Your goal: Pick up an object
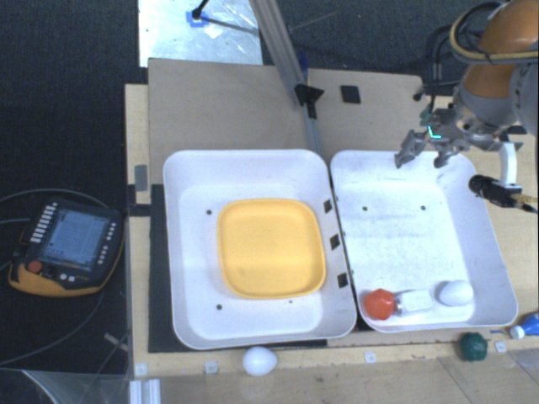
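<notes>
In the right bin (421,225), along its near edge, lie a red-orange ball (379,304), a small white block (415,300) and a white egg-shaped object (456,293). My gripper (425,154) hangs over the far edge of this bin, well away from those objects. Its two fingers are spread apart and hold nothing. The left bin (189,225) holds a square yellow plate (271,247).
Outside the bins, a white egg (259,361) lies on the bench in front of the left bin and a dark green ball (472,346) sits at the front right. A teach pendant (66,244) rests on the floor at left. A metal pole (282,40) slants across the back.
</notes>
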